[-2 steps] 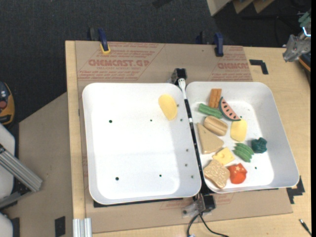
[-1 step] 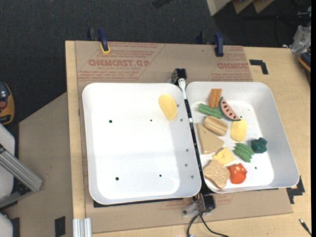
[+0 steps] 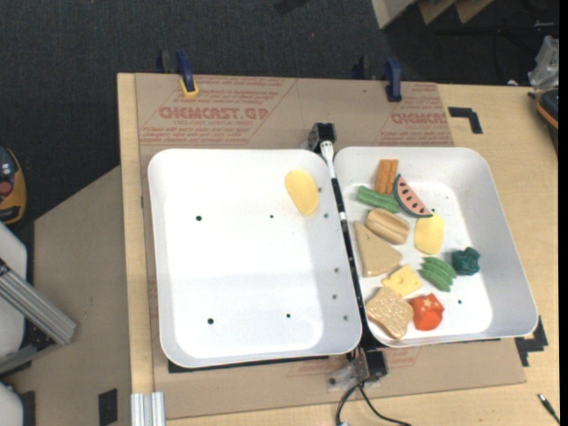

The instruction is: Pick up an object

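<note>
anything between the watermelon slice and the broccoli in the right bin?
Yes: in the camera view the yellow lemon-like piece lies between the watermelon slice and the broccoli.

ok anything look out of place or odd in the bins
One thing stands out: a yellow toy food piece lies alone in the left bin, near its upper right corner, while the other toy foods, such as the watermelon slice and bread slice, crowd the right bin. Nothing looks spilled or damaged.

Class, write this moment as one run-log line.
left white bin: one yellow oval toy food | right white bin: pile of toy foods, red watermelon slice on top | pick: not yet done
</note>
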### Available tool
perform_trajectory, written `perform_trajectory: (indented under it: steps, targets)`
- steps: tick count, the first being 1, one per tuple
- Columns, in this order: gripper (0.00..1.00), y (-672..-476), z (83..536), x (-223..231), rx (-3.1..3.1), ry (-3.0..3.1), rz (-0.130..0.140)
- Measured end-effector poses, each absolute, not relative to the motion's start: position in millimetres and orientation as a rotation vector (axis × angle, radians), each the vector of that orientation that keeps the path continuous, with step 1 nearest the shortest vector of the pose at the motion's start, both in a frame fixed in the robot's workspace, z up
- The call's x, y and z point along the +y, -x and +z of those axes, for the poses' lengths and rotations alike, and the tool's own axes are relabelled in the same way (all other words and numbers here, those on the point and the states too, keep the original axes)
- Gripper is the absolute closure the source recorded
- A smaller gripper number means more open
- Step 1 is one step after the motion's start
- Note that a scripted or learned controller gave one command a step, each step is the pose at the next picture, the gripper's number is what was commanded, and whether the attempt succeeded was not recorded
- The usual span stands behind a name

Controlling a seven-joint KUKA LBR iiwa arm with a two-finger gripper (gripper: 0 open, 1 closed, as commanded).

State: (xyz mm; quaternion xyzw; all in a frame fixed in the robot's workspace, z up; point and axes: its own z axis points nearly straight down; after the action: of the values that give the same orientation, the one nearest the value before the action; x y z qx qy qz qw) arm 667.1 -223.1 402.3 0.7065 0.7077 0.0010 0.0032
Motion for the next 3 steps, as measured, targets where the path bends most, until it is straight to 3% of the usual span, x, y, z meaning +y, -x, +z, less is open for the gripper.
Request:
perform_trajectory:
  steps: [1, 2, 3]
  targets:
    - [1.00, -666.3, 379, -186, 2.221, -2.221, -0.002]
    - [1.00, -666.9, 400, -225, 2.216, -2.218, 0.002]
    - [1.00, -666.9, 422, -224, 2.219, -2.217, 0.002]
